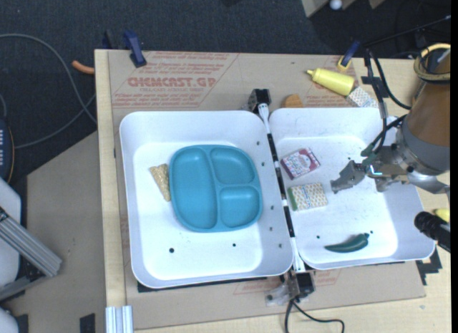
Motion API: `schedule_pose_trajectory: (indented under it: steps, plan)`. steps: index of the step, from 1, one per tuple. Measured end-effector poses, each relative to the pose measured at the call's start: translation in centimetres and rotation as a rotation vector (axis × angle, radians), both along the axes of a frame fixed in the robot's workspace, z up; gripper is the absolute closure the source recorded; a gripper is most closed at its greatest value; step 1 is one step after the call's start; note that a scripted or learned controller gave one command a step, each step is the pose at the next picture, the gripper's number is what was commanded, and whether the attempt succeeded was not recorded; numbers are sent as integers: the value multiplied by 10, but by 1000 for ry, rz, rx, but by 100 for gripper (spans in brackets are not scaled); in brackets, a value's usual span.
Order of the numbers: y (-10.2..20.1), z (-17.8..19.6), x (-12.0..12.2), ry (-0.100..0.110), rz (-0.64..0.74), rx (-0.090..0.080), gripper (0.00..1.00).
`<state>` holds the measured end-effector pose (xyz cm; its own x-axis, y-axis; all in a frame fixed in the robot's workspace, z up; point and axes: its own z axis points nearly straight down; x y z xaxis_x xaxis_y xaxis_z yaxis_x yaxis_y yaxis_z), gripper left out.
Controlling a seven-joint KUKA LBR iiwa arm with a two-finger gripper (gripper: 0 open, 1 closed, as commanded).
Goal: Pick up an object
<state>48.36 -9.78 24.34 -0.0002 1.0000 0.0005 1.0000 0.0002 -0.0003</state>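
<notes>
Two white bins (136, 181) of smooth, slightly glossy plastic sit on a matt brown board (215, 81) (cardboard-like, printed in red). The divided turquoise tray (215, 185) in the left bin looks like satin-smooth moulded plastic; the tan piece (160, 177) at its left edge appears rough and porous. In the right bin, two small packets (300, 162) show printed, faintly shiny wrappers, and the dark green pepper (348, 243) near the bottom edge looks glossy. The gripper (343, 180) is dull grey metal.

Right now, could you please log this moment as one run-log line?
gripper: over right bin, nothing held | nearest: patterned packet | also: red packet, green pepper | left bin: blue tray
</notes>
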Motion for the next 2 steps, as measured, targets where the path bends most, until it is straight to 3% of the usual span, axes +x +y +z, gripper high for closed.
schedule_pose_trajectory:
  steps: [1,2]
  plan:
    - [29,-56,64,-1,0,-1,0]
    - [-9,-152,106,-7,-1,-2,0]
